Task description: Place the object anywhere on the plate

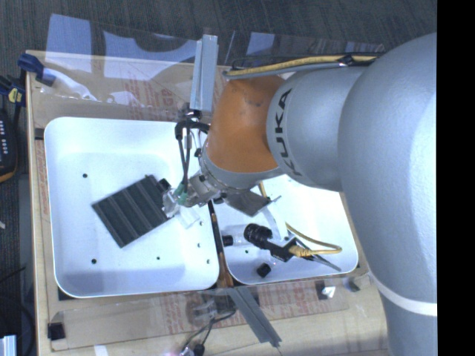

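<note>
Dark ribbed slab (132, 211) lies just beside claw (177, 197).

Two bins sit side by side on counter (111, 306). L bin (82, 258): slab (133, 210) lies flat approx. mid-bin, skewed to the walls. Gripper (177, 197) is just beside slab's right edge, near the wall btwn bins. R bin (319, 221): small block (263, 270) by the front wall, w/ arm (349, 124) overhead.

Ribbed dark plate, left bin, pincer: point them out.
Ribbed dark plate (132, 211): camera view, middle of its grooved top.
Left bin (104, 150): camera view, bare floor near the back.
Pincer (178, 197): camera view, its tip.
</note>
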`<state>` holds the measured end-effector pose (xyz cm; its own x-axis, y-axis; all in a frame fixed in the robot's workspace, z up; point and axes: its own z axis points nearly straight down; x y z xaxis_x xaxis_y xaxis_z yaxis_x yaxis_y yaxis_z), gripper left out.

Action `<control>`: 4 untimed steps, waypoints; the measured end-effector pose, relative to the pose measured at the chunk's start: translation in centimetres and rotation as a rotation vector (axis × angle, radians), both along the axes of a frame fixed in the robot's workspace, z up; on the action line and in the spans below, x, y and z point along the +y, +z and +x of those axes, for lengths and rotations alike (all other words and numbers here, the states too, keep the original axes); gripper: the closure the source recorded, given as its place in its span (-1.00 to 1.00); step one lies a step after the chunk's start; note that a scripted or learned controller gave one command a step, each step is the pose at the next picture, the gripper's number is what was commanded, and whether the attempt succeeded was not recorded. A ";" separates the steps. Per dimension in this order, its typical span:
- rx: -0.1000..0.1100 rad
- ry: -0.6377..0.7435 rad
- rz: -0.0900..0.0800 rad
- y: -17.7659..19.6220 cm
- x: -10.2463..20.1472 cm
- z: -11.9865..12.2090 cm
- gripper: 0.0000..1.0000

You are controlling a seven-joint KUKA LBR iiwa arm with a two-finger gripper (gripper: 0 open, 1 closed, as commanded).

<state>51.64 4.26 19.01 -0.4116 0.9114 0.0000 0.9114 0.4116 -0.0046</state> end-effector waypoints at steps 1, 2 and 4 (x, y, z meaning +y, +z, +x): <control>-0.001 0.146 0.001 -9.0 6.1 8.9 1.00; -0.015 0.074 0.002 -9.3 8.1 3.1 1.00; -0.017 0.320 0.000 -9.3 9.1 -3.5 1.00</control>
<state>48.15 13.33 9.67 -0.6770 0.7359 -0.0098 0.7358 0.6771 0.0097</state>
